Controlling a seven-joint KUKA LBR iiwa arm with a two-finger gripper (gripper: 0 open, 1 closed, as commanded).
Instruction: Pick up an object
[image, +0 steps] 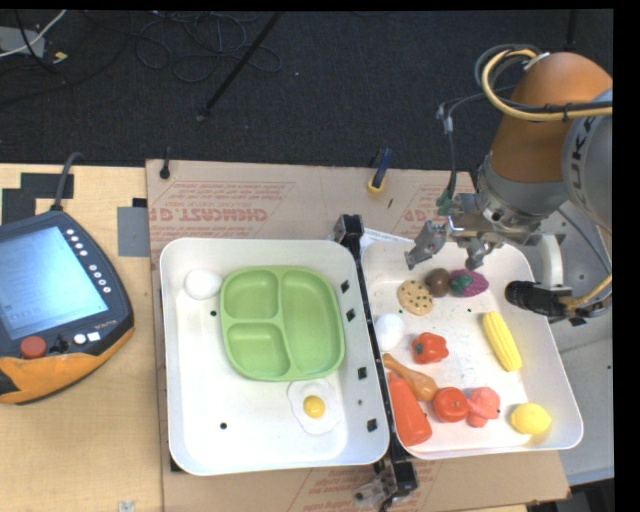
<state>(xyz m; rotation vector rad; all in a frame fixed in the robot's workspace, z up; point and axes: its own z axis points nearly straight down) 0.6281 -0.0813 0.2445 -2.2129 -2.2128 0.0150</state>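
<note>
Over the far end of the right-hand white bin (560, 360), in the camera view, the hand (452, 250) hangs with its two dark fingers spread apart and nothing between them. Just below it lie a small brown rounded toy (438, 281) and a magenta berry-like toy (467, 283), touching or nearly so, with a speckled tan cookie (414, 295) beside them.

The likeliest target, I judge, is the brown toy. It looks nearly round, so no long axis can be told.

The crowding is the risk: a finger could land on the berry or the cookie and nudge the brown piece aside, or close on two things at once. The bin's far wall is near, leaving little room.

By contrast the yellow corn cob (501, 340) lies apart, its long axis running from the far edge toward the near edge, slightly slanted.
</note>
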